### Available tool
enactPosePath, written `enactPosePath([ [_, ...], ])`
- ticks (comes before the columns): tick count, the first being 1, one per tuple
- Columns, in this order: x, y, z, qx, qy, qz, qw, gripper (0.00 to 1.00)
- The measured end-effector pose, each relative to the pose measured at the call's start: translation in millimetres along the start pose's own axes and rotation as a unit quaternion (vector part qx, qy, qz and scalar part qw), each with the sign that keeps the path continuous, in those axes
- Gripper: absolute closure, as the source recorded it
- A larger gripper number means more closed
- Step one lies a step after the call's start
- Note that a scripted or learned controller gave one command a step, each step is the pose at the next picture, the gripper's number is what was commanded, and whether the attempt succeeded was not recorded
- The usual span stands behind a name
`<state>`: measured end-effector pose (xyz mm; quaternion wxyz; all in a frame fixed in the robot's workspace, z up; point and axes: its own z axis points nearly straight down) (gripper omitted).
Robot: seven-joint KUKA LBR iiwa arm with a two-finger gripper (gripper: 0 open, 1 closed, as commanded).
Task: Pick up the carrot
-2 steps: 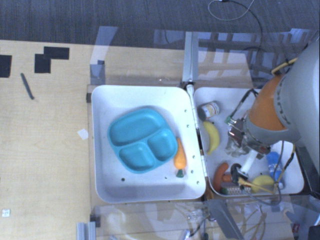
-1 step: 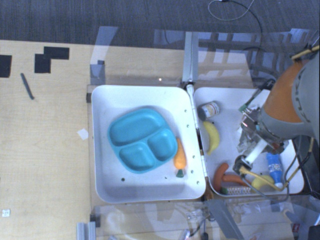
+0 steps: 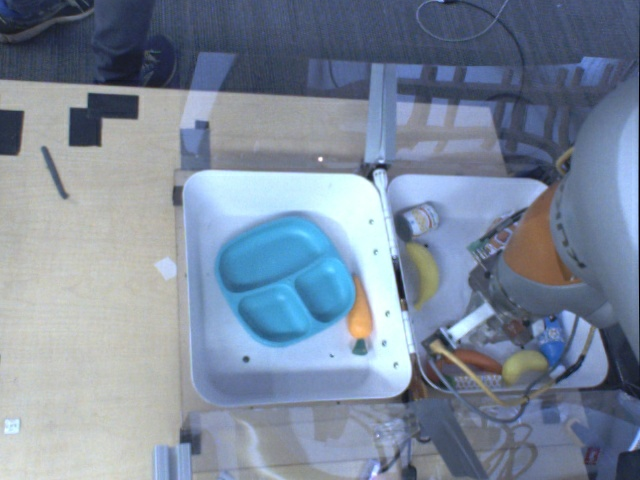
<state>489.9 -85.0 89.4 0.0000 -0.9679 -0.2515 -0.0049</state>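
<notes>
The orange carrot [image 3: 359, 313] with a green stem end lies in the left bin [image 3: 200, 368], along the right edge of a blue divided plate [image 3: 285, 280] and close to the bin's right wall. My gripper [image 3: 487, 316] hangs low over the right bin [image 3: 455, 193], below the grey arm with its orange band [image 3: 535, 248]. It is well to the right of the carrot, across the wall between the bins. Nothing of the carrot is near it.
The right bin holds a small tin can [image 3: 420, 218], a banana [image 3: 424, 273], a yellow lemon-like fruit [image 3: 524, 366], a red-orange item [image 3: 472, 359] and a blue item [image 3: 550, 338]. A metal divider [image 3: 378, 128] runs behind the bins. Someone's feet [image 3: 120, 58] stand beyond the bench.
</notes>
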Motion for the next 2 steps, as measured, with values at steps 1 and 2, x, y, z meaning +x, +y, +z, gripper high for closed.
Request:
enactPosePath([
  [1, 2.1, -5.6, -95.4, 0.001, -0.003, -0.01, 0.9999, 1.0],
  [2, 1.8, -1.7, -0.1, -0.001, 0.001, 0.009, 1.0, 1.0],
])
